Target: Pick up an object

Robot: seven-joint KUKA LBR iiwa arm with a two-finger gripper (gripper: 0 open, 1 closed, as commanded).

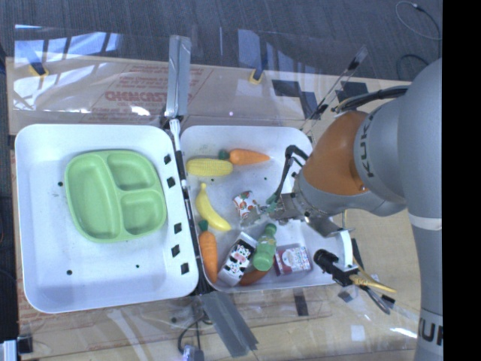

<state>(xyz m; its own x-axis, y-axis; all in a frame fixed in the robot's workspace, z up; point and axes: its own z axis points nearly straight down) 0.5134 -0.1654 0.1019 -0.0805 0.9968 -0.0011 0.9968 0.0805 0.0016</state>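
The right bin (225, 138) holds several toy foods. A corn cob (209, 168) and a carrot (248, 156) lie at its back. A banana (210, 209) lies left of centre, and a small printed carton (244, 204) sits in the middle. Along the front are a second carrot (208, 254), a cow-patterned carton (238, 260), a green bottle (264, 250) and a red box (293, 259). My gripper (272, 210) hangs low in this bin, just right of the small printed carton and above the green bottle. Nothing is visibly held.
The left bin (37, 224) holds a green divided plate (114, 194). A divider with black clips (179, 209) separates the two bins. My arm's orange band (338, 160) leans over the right bin's right wall.
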